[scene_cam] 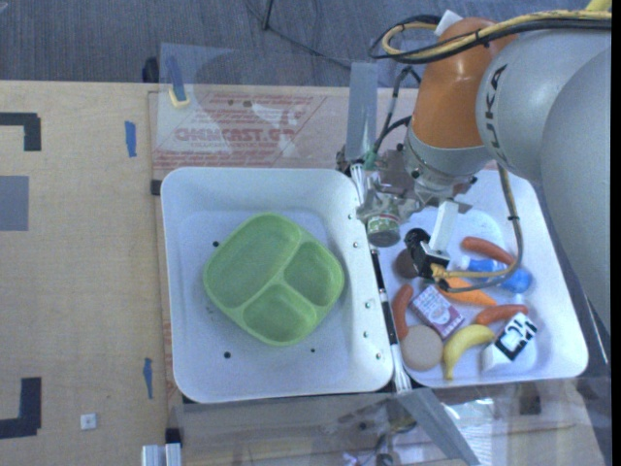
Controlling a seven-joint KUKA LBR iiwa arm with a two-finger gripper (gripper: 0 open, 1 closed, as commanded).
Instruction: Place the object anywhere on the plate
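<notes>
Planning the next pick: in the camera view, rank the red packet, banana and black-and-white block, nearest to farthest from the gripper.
From the gripper, at the right bin's back left:
1. The red packet, bin's middle.
2. The banana, front edge.
3. The black-and-white block, front right corner.

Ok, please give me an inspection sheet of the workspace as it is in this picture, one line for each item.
Surface: wooden bench bears two white bins side by side, left bin and right bin.
Job's things: green plate, three compartments, lies in the left bin; no object on it.
Clutter: banana, tan disc, brown packet, orange sticks, blue piece, all in the right bin.
Grippers: hand above the right bin's upper corner, beside the left bin.
Cables: dark cable on the floor.
Surroundings: blue tape and black marks on the bench.
</notes>
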